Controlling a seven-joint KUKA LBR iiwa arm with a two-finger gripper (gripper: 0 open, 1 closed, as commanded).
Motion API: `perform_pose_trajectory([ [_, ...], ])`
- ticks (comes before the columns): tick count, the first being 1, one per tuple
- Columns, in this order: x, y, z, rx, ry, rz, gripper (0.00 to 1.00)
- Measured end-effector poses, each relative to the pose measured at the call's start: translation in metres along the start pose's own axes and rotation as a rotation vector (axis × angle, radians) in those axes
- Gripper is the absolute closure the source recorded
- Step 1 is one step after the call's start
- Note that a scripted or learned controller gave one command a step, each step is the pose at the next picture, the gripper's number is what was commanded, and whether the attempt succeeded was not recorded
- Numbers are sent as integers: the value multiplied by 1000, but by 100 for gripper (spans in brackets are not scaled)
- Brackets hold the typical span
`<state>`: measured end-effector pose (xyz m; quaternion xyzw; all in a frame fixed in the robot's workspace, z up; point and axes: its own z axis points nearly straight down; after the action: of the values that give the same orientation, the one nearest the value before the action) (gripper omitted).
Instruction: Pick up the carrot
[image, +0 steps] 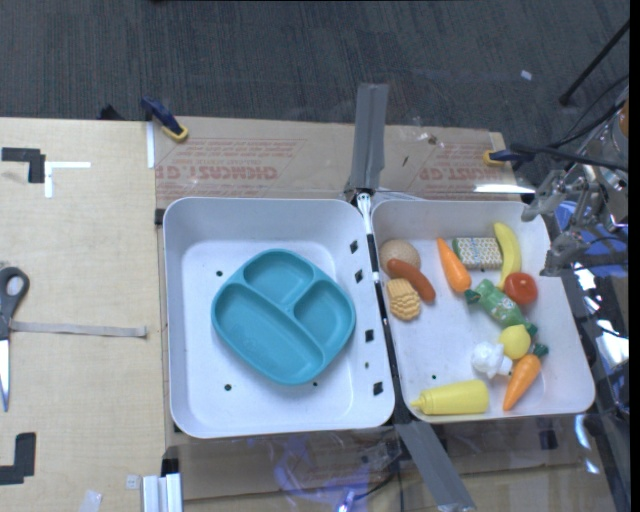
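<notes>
Since the carrot (521, 381) lies loose in the right bin (560, 405), at its near right corner with the green top pointing up-bin, I judge it not picked yet. A lemon (514, 341) and a white piece (487, 358) crowd it from the bin's middle. A second orange carrot-like piece (453, 266) sits toward the bin's far side. The gripper (562, 240) hangs over the bin's right rim; clenched or released, I cannot tell.

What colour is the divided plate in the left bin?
Teal blue, plain with no pattern; the divided plate shows clearly in the camera view.
</notes>
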<state>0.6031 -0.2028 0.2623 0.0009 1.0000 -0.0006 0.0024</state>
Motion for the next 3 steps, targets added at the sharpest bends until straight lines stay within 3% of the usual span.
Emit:
perform_pose_trajectory([
  [1,34,71,169,0,-1,-219,0],
  [2,31,72,158,2,-8,-222,100],
  [3,70,146,69,-1,-1,12,100],
])
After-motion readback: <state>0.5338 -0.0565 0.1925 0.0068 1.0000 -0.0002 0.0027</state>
